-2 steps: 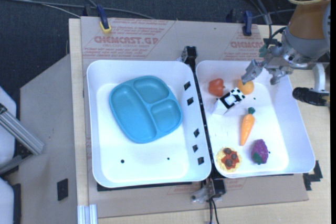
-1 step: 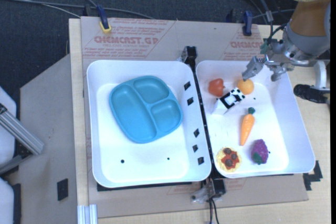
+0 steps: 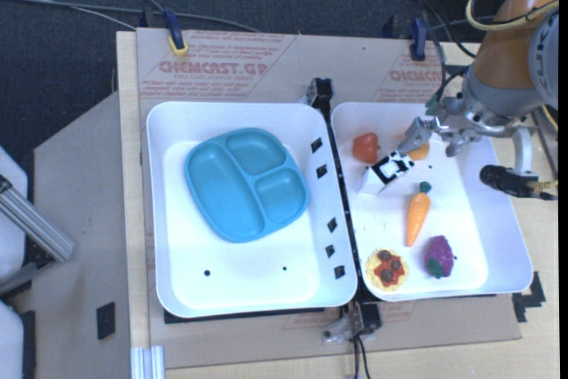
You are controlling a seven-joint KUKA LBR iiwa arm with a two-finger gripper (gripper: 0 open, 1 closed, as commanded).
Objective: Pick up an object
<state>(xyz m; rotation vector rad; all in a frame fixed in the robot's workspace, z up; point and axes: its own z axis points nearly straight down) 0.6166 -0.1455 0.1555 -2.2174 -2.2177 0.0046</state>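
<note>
Arm is reaching in from the right over the right bin [image 3: 497,244]. Gripper [image 3: 397,166] is sitting low at the bin's upper left; can't tell how it's set. Red toy [image 3: 365,146] is lying just beside it on the left, with an orange piece [image 3: 419,152] close on the right. Carrot [image 3: 417,215] is lying just below, near. Purple grapes [image 3: 438,255] and small pizza [image 3: 388,270] are sitting at the bin's front, well apart from the gripper. Blue divided plate [image 3: 247,184] is lying alone in the left bin [image 3: 177,280].
</note>
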